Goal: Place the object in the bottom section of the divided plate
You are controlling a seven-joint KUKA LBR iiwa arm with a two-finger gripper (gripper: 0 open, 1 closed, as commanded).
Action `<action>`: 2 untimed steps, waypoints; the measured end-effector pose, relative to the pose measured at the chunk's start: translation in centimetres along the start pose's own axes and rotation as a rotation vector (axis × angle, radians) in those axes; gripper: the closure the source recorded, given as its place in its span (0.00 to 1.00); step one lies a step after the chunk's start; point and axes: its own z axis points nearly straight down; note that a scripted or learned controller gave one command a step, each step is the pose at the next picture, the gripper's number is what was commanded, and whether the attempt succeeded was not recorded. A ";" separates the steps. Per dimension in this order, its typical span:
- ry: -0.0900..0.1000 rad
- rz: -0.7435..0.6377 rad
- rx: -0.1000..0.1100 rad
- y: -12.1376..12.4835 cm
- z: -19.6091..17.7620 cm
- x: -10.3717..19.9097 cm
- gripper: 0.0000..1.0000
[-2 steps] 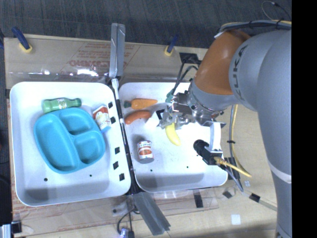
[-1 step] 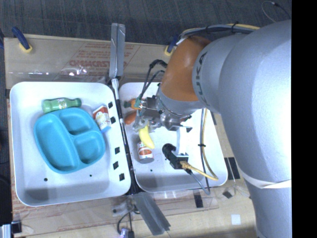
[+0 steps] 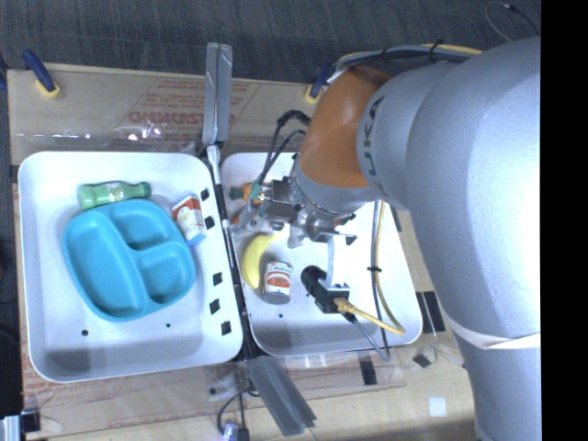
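**Claw hangs over banana, with the plate one bin away**

In the left shallow white bin [image 3: 37, 338], the blue plastic divided plate [image 3: 81, 237] lies with its two smaller sections turned toward the neighbouring bin. A green plastic bottle [image 3: 112, 192] lies along its upper edge, and a small red-and-white packet [image 3: 189, 219] sits at its upper right rim.

Past the wall between the bins, in the right shallow white bin [image 3: 303, 338], a yellow banana [image 3: 255, 260] lies just beside that wall. Its long axis runs up and down the view, nearly parallel to the wall. A short jar with an orange-and-white label [image 3: 277, 280] stands against the banana's lower right side.

My claw [image 3: 271, 211] hangs over the banana's upper end, below my grey arm with its orange band [image 3: 340, 145]. Whether the claw is spread or pressed together, I cannot tell from here.

I take the banana to be the object to move. It lies just below my claw and slightly to the left, so a grasp should cross its narrow width rather than run along its length. The jar crowds it on one side. The plate's bottom section [image 3: 110, 292] lies well to the left, so I judge the carry must go over the dividing wall.
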 end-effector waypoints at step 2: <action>-0.001 -0.041 0.000 -6.5 0.0 8.0 1.00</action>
